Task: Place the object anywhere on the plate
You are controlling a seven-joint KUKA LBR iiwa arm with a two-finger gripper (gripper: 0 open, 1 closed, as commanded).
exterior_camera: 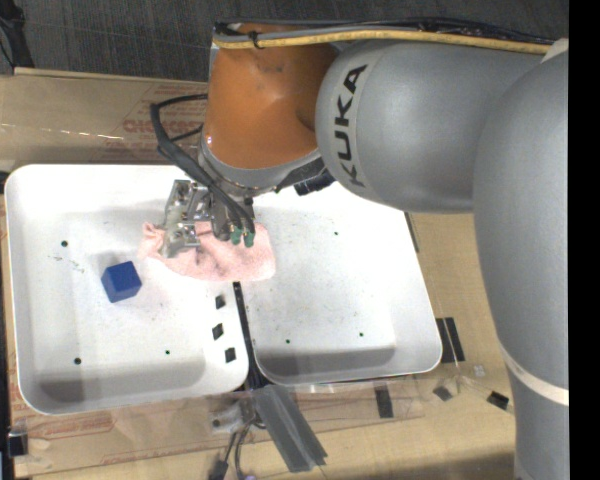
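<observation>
the arm reaches in from the right, and the jaws (212,226) hang low over the pink plate (242,258), which lies across the inner edges of the two white bins, mostly in the left bin (40,298). i cannot tell if the jaws are released or clenched, because the metal parts hide each other from this angle.

the blue cube (121,281), which i take to be the object, sits on the floor of the left bin, near the plate but apart from it, to its left and a little toward the near edge. nothing blue shows in the jaws.

so i judge the pick step is not yet done. the next move calls for bringing the jaws above the cube, going down with them released around it, closing, then carrying it to the plate.
</observation>
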